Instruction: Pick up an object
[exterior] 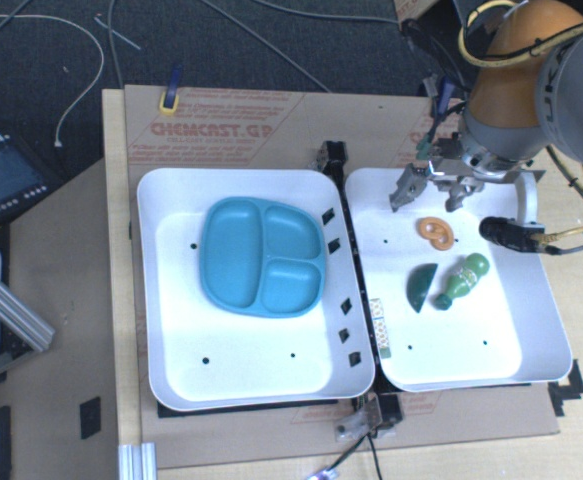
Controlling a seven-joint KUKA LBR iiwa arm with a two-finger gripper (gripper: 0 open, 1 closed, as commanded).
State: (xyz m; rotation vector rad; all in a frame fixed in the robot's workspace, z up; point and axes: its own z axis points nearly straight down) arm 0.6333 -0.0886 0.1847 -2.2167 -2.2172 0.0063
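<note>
Two shallow white bins sit side by side on the table (pixel 121 268). The left bin (pixel 161 328) carries a light blue divided plate (pixel 263 257) with three compartments, lying flat near its middle.

The right bin (pixel 511 348) holds three small things. Nearest the gripper is a small orange-brown pretzel (pixel 434 231), a looped, twisted shape with small holes, lying flat in the upper middle of the bin. Below it lies a dark green wedge-shaped piece (pixel 422 287), flat-edged on one side and curved on the other. Just to the right of the wedge, close to it but whether touching is hard to tell, is a lighter green bottle-shaped toy (pixel 462 279), lying tilted with its rounded pale cap toward the upper right.

The gripper (pixel 430 194) hangs over the upper part of the right bin, its two grey fingers spread apart with nothing between them. One finger (pixel 405 190) points down to the left, the other sits just above the pretzel. The pretzel lies just below and slightly right of the gap between the fingers, apart from both. The arm's orange band (pixel 531 33) shows at the upper right.
</note>
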